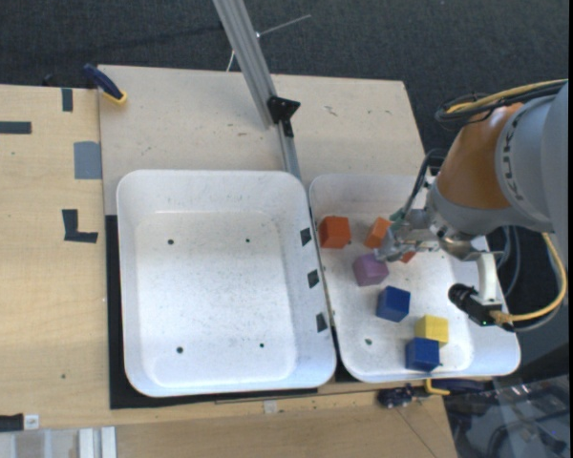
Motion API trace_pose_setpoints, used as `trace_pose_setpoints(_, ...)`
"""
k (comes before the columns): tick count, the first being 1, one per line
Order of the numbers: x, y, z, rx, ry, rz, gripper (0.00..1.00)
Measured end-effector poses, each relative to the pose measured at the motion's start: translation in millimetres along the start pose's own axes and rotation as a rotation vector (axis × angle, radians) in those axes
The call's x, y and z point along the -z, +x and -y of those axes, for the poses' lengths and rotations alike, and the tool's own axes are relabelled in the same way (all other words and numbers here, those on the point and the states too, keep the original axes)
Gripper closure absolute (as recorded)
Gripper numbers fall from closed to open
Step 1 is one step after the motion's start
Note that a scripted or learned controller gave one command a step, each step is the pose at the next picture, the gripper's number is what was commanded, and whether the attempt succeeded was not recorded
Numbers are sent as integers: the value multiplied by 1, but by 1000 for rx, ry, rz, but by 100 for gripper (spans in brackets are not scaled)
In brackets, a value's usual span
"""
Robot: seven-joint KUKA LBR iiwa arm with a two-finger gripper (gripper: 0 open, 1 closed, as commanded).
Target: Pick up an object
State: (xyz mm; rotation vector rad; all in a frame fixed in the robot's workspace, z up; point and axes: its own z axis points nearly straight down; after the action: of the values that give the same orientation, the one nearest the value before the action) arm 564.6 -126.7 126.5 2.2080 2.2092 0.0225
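The grey arm's two-finger gripper [398, 244] is lowered into the right shallow white bin [358, 351] – finger spacing can't be told. A small orange block [379, 231] is half hidden beside it. An orange cube [335, 232] sits left, a purple block [370, 270] just near, then blue cubes [393, 303] and a yellow cube [434, 328].

Blue-and-yellow clamp [105, 83] on bench corner – grey tape patch [88, 160] below it

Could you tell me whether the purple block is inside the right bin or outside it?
Inside. The purple block lies on the right bin's white floor, just below the claw.
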Motion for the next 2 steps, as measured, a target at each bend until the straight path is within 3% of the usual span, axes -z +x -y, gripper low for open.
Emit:
trace_pose_setpoints(1, 55, -5, 6, 1, 19, -1, 100)
trace_pose_setpoints(2, 97, -2, 2, 2, 19, -2, 100)
